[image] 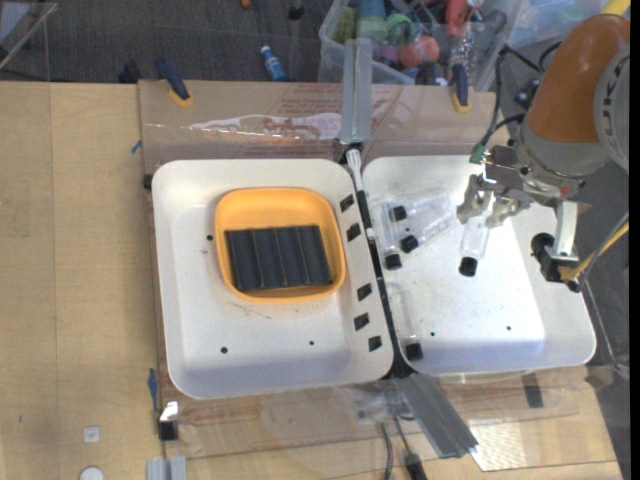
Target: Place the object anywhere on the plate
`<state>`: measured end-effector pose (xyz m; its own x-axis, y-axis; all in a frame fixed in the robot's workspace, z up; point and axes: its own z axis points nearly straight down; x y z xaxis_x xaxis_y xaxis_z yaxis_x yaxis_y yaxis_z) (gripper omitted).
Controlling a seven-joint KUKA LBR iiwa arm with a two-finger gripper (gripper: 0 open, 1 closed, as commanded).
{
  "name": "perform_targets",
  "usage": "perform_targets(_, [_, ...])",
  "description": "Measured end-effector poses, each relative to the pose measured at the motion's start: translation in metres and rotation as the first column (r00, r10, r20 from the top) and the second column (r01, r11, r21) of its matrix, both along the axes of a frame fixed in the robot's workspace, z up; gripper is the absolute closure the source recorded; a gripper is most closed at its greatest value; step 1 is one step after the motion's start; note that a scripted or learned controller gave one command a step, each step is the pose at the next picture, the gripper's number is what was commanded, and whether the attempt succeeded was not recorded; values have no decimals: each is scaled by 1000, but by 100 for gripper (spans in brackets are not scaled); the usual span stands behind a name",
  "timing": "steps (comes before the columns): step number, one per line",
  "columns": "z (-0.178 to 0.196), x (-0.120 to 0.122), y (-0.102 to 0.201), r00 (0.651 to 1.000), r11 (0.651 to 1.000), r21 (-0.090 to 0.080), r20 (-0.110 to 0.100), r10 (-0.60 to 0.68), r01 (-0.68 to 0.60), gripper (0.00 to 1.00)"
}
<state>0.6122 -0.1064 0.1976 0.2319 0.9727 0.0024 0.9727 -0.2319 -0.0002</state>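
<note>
**Gripper hanging open over right bin; object lying on plate in left bin**

The gripper (512,253) is hanging over the far half of the right bin (500,333). Its two fingers (472,240) are pointing down and standing wide apart. Nothing is sitting between them, only the white bin floor. The black tip of the finger nearer the bins' shared edge is hovering close to the floor; whether it is touching cannot be told. The arm (585,78), its orange band uppermost, is reaching in from the right edge of the view.

Left of the gripper, in the same bin, a clear plastic piece (425,213) with small black parts is lying near the dividing rim. It is lying apart from the fingers.

The dividing rim (362,268), carrying a row of black tabs, is running between the two bins.

In the left bin (260,358) an orange plate (280,203) is sitting roughly in the middle. The object, a dark grey ribbed block (278,258), is lying flat on the plate, toward its near edge and within its rim. It is well apart from the gripper, with the dividing rim between them.

Both bins are resting on the wooden bench (70,268). Beyond the bench a clear tub of coloured toys (420,18) is standing at the back.
</note>
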Motion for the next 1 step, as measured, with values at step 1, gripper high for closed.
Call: perform_targets(1, [2,34,21,1000,1000,-1,-1,26,-26,100])
